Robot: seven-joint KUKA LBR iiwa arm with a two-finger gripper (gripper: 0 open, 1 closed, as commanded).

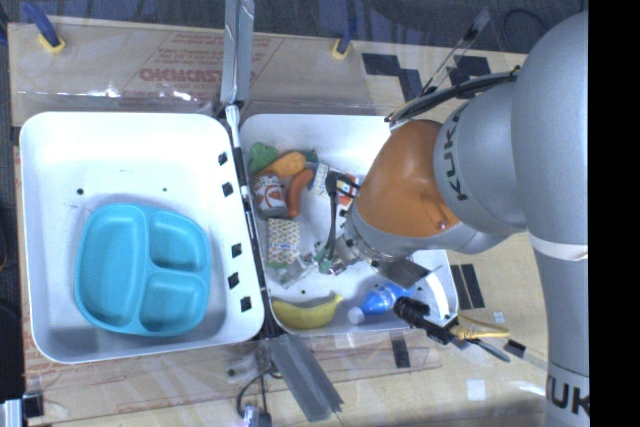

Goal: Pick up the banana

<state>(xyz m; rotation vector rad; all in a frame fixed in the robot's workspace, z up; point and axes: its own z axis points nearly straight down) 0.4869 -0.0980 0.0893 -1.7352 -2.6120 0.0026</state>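
Looking across the worktop: two white bins sit side by side, with the arm reaching in from the right.
Left bin: holds a blue divided tray; nothing here bears on the task.
Right bin: crowded with a green item, an orange vegetable, a can and a mesh packet, all close together.
Banana: lies flat along the near wall of the right bin, just beside a blue-capped bottle.
Jaws: they hang over the clutter, above the banana and apart from it; I cannot tell their state, since the wrist hides them.
Risk, wall: the banana hugs the rim, so a descending jaw may strike the wall or slide off the curved peel.
Risk, neighbours: a slightly off approach probably catches the packet or nudges the bottle instead.
Risk, view: the orange band blocks much of the bin, so misalignment is hard to spot.
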